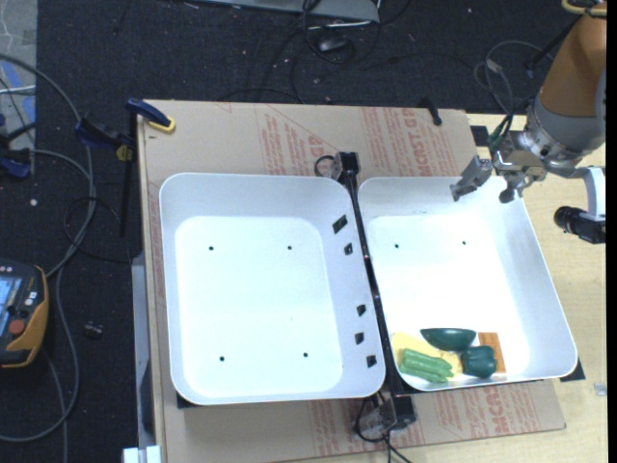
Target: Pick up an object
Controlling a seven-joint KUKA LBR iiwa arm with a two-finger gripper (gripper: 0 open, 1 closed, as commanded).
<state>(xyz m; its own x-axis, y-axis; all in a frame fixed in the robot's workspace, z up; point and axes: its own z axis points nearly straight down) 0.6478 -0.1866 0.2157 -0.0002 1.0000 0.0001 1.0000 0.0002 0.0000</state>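
Looking down from the camera view, you see the gripper (489, 183) hovering over the right bin's (540, 258) far right corner, fingers spread apart and holding nothing. The objects lie well apart from it, at that bin's near edge: a dark green bowl-shaped piece (448, 338), a light green ridged toy (425, 365), a teal block (479, 361).
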